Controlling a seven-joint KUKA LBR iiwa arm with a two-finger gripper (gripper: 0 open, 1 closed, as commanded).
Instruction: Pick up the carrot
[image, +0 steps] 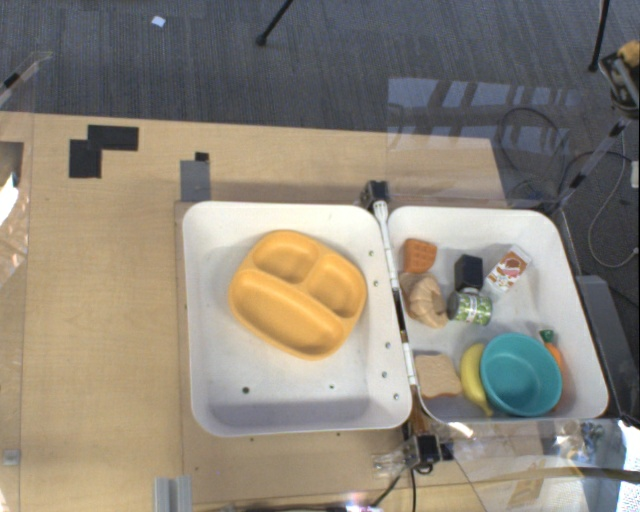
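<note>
The wooden bench (100, 330) is taking up most of the view, and its left and bottom edges are being cut off. Two white bins are sitting side by side on it, touching along the middle.

The left bin (215, 400) is holding a big yellow plate (298, 293) with three sections. The plate is lying a bit turned near the middle of the bin.

The right bin (545, 232) is holding lots of little things. A teal bowl (518, 374) is sitting in its near right corner. The bowl is hiding most of the carrot (555, 353), which is lying just behind the bowl's right side, close to the bin's right wall. Only a small orange bit is peeking out, with a tiny green top pointing toward the back. It is too hidden to tell how long it is.

A yellow banana (472, 378) is curling against the bowl's left side, partly tucked under it. A slice of bread (437, 375) is lying just left of the banana. A tan lumpy food (428, 300) is sitting near the middle wall; it is hard to say what it is. Behind it, an orange square snack (419, 254) is lying. A small carton (508, 270) is leaning near the back. A green can (470, 307) is lying on its side, and a small black thing (468, 270) is standing just behind it, too dark to make out.
</note>
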